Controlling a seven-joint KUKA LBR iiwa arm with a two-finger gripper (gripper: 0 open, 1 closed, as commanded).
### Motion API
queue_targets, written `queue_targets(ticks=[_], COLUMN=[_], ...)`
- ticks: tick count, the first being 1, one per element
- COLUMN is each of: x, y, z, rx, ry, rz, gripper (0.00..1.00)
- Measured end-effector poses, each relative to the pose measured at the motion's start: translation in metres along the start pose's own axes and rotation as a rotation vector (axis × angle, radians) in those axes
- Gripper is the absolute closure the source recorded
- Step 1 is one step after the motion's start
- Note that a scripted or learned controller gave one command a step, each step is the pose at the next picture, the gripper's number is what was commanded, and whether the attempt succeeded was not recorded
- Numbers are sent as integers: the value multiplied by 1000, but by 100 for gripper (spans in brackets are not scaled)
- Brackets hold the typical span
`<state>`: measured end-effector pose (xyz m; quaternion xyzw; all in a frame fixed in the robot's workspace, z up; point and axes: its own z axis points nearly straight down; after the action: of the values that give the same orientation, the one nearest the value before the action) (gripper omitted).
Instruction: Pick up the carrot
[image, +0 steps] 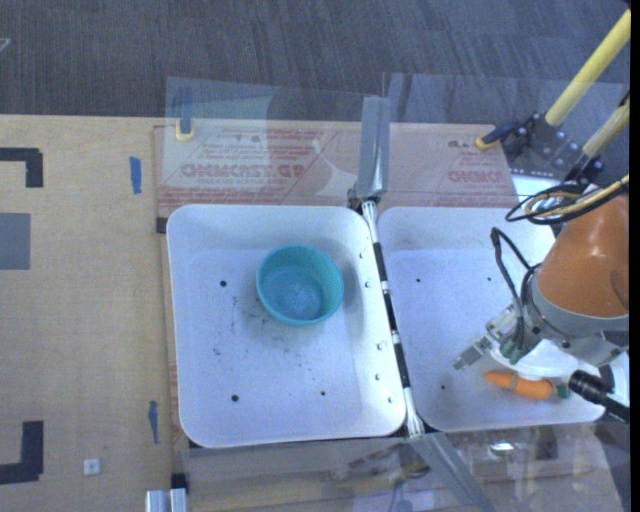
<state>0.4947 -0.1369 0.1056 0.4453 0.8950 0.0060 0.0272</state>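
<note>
Orange carrot (520, 385) near right bin's (440, 300) front rim, under tool (490, 348)

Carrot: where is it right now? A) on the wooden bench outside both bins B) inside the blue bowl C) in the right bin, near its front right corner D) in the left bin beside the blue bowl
C: the carrot lies on the floor of the right bin, close to its front right corner, just under the gripper; the blue bowl sits alone in the left bin.
</note>
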Motion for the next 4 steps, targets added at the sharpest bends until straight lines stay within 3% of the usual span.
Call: queue_targets(ticks=[1,2,3,4], x=[-35,-23,-11,2], y=[-32,-27,-26,-17], z=[-12,13,2,-7], rx=[32,18,30,36], ry=[43,24,36,37], rz=[146,59,19,164], gripper=[0,0,0,0])
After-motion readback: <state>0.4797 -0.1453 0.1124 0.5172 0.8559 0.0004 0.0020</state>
